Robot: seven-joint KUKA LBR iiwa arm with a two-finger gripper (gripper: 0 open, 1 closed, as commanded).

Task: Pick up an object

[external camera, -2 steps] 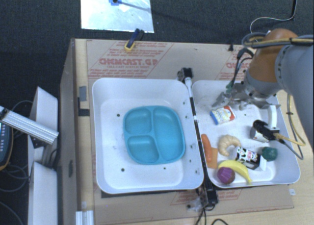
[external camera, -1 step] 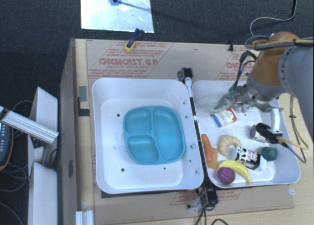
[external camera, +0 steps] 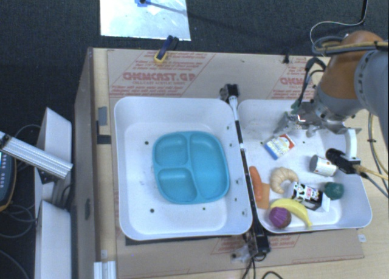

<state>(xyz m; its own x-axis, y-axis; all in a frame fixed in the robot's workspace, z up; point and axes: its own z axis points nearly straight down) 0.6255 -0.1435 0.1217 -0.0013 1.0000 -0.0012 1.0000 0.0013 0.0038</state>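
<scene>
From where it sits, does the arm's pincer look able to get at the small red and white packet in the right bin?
Probably yes: the pincer hovers just above the red and white packet, which lies apart from its neighbours.

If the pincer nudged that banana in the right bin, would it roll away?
Probably not far. The banana is curved, so it would more likely pivot or slide than roll. It lies against a purple ball near the bin's front wall, which should hem it in. It looks like smooth plastic, perhaps slippery.
</scene>
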